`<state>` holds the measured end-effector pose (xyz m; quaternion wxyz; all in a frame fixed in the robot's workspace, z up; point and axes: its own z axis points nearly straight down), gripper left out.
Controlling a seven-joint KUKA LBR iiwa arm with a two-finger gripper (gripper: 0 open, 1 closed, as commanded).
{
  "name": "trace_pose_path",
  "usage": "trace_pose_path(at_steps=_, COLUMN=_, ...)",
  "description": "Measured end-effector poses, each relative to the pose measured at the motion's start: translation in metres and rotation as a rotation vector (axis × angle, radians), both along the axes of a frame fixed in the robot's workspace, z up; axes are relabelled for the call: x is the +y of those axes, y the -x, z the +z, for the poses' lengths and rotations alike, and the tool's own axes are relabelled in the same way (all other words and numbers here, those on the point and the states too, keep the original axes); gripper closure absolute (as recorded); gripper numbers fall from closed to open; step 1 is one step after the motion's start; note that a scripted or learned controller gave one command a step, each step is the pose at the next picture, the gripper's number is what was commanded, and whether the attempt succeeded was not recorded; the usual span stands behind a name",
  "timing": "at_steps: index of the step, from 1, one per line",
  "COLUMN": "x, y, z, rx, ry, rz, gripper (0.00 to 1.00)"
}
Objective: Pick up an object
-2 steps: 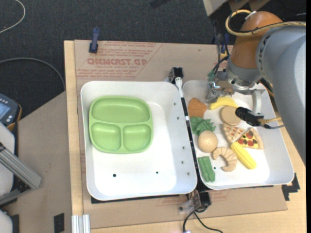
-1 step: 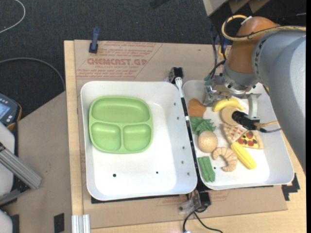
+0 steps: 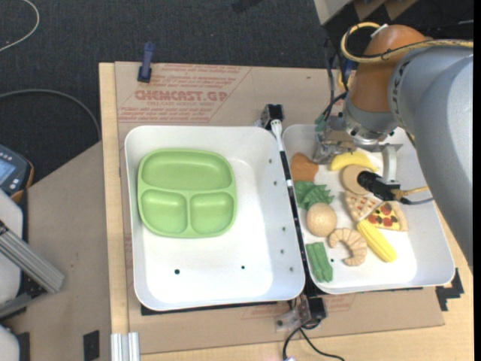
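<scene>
Grey arm (image 3: 443, 119) with its orange band looms over the right bin (image 3: 428, 265); its gripper (image 3: 357, 153) hangs at that bin's far end, and whether the fingers are spread or closed cannot be told. Just beside it lies a yellow banana (image 3: 353, 160). Nearer the front of the bin lie a pizza slice (image 3: 382, 215), corn cob (image 3: 376, 241), croissant (image 3: 350, 245) and pale egg (image 3: 321, 219). Left of this bin, a green divided plate (image 3: 186, 192) sits in the other bin (image 3: 218, 277)

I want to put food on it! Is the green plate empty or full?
Empty. The green plate lies flat in the left bin, and all three of its sections show bare green. The toy food sits in the right bin.
</scene>
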<state>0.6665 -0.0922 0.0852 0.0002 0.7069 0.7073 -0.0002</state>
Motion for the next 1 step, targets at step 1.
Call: trace_pose_path(at_steps=1, x=0.0001, y=0.0000, z=0.0000, rx=0.000, ry=0.000, rz=0.000, gripper=1.00)
